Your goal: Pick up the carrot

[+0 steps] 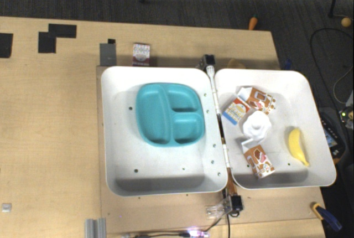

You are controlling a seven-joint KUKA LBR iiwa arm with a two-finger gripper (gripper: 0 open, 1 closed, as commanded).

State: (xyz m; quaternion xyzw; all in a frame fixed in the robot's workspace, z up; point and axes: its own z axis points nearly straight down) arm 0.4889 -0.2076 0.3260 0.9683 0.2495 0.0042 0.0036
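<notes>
Dark grey carpet beyond a pale wooden bench (50,137), seen from above at a slant. Bears two shallow white bins side by side, touching along the middle seam.

Holds, in the left bin (113,126), a teal divided plate (168,114) lying flat near the centre. Holds, in the right bin (312,96), a yellow banana (297,146) near the right wall and a tight cluster of small packages: a brown-and-white carton (257,99) at the far side, a blue-and-white carton (236,111) just beside it, a white lidded bottle (257,126) in the middle, and a second brown-and-white carton (259,160) at the near side.

Shows a small orange piece (253,22) at the bench's far edge, well apart from both bins, tapered, with a darker tip. Could be the carrot; too small to tell for sure.

Cannot tell whether the gripper is open or closed, nor how the arm is posed.

Also on the bench behind the left bin: a grey block (108,53) and, near it, a small patterned cube (141,53). Markings on the cube too blurred to read. Cuts off a blue-and-yellow clamp (326,216) at the lower right.
</notes>
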